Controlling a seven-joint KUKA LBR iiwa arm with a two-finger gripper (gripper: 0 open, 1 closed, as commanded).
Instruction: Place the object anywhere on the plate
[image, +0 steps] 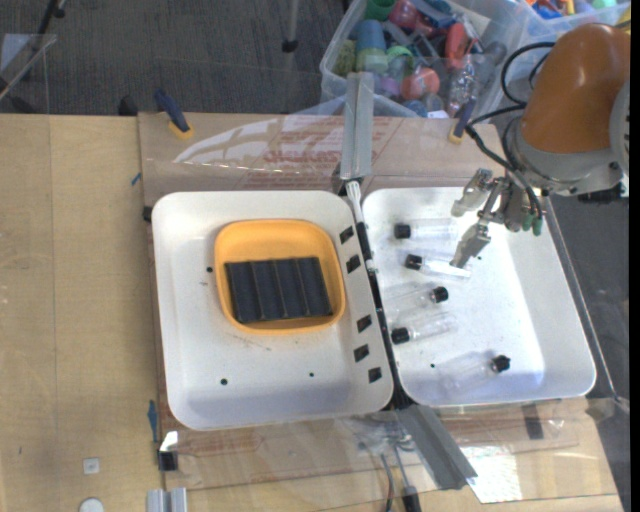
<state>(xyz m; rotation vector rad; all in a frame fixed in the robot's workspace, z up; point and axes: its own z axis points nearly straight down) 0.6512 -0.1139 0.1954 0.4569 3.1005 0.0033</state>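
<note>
Five clear black-capped vials (430, 297) lie across the right bin (560, 290), nearest by its front edge, farthest under the gripper (478, 225) hovering open and empty at the rear; the yellow plate (228, 245) sits left.

Right bin (560, 300): white, shallow, lying under the gripper fingers (468, 245).
Left bin (190, 300): white, well left of the fingers, edge to edge with the right bin.
Metal bar (356, 120): grey, up and left of the fingers.
Black tabs (362, 322): a row along the bins' seam, left of the fingers.
Clear tub (420, 50): beyond the fingers, holding coloured toys.
Blue clamp (172, 115): far left of the fingers.
</note>
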